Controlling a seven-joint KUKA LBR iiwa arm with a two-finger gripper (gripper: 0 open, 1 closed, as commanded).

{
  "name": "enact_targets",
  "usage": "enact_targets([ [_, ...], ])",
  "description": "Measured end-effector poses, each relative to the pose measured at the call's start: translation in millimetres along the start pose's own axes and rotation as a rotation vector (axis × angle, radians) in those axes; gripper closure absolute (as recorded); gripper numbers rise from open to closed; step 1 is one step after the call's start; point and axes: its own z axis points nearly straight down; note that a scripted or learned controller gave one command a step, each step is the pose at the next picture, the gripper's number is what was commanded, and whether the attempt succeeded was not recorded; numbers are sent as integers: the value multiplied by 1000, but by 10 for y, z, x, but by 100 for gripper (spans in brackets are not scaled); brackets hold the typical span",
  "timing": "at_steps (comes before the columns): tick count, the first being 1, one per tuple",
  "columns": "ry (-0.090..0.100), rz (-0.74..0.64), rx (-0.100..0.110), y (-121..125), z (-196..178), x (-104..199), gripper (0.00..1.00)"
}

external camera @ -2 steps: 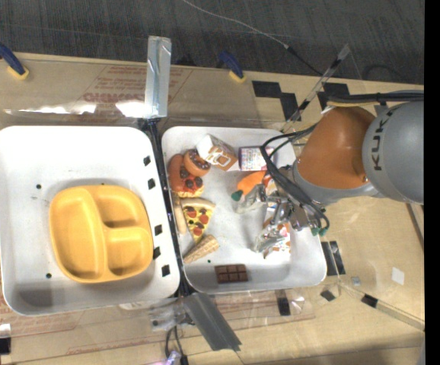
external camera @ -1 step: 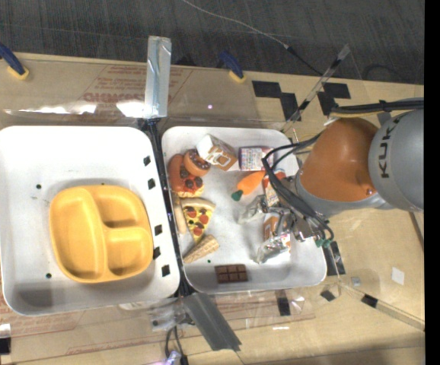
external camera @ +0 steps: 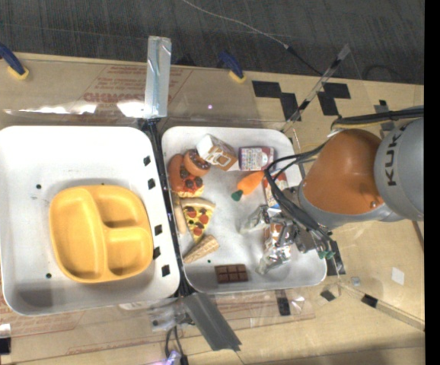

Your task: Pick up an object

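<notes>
Inside right bin (external camera: 227, 281): carrot (external camera: 249, 182) lies slanted, green tip lower-left; pincer (external camera: 275, 238) state unclear.

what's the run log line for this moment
arm: over right bin | claw: low, near carrot | grip: unclear | left bin: yellow tray

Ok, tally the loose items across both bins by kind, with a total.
Yellow divided tray: 1
Toy foods: 6 (burger, pizza slice, carrot, chocolate bar, cone, carton)
Small packet: 1
Total: 8
</notes>
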Motion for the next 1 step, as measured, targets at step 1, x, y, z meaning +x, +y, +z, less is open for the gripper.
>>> enact_targets([
  [1, -2, -9, 0, 17, -104, -22, 100],
])
